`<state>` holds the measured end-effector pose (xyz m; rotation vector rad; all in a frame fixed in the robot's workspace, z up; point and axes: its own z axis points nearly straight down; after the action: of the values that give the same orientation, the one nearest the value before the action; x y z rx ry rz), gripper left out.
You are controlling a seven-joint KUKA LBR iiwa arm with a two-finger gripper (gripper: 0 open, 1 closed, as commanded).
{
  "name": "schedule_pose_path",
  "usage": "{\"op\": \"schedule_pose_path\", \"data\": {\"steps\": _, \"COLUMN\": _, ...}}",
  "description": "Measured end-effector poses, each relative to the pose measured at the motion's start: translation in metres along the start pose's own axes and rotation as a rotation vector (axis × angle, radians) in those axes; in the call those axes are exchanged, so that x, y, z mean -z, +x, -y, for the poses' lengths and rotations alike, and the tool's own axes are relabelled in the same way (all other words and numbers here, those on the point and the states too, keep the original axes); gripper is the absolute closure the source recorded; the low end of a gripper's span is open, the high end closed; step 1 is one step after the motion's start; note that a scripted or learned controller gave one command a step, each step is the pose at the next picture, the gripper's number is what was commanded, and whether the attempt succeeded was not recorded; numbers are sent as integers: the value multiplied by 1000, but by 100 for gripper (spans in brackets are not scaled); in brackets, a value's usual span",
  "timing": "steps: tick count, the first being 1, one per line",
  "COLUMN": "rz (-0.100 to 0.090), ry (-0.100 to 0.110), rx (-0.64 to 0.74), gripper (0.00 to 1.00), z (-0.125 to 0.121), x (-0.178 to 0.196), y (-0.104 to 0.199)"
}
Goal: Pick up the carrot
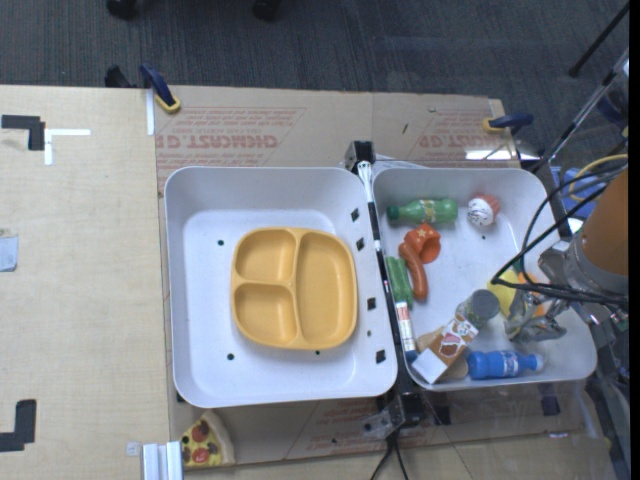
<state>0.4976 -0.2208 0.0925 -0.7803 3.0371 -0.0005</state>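
Note:
My gripper [530, 320] is low in the right bin [520, 183], near its right wall, just right of a grey can [482, 306]. A small orange piece [547, 310] shows at the gripper's tip and may be the carrot; most of it is hidden by the gripper. The grey arm with its orange band [610, 230] comes in over the bin's right edge, trailing black and yellow cables.
The right bin also holds a green bottle [422, 210], a white ball [481, 211], a red pepper [422, 241], a sausage [414, 276], a blue bottle [505, 364] and a brown carton [450, 344]. A yellow divided plate [295, 288] lies in the left bin [190, 268].

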Motion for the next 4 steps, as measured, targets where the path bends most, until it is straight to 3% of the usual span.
{"op": "schedule_pose_path", "data": {"steps": 1, "rz": 6, "ry": 4, "rx": 1, "gripper": 0, "z": 1, "x": 2, "y": -2}}
{"op": "schedule_pose_path", "data": {"steps": 2, "rz": 10, "ry": 6, "rx": -3, "gripper": 100, "z": 2, "x": 12, "y": -4}}
{"op": "schedule_pose_path", "data": {"steps": 3, "rz": 1, "ry": 1, "rx": 69, "gripper": 100, "z": -3, "x": 1, "y": 5}}
{"op": "schedule_pose_path", "data": {"steps": 4, "rz": 14, "ry": 9, "rx": 71, "gripper": 0, "z": -2, "x": 4, "y": 0}}
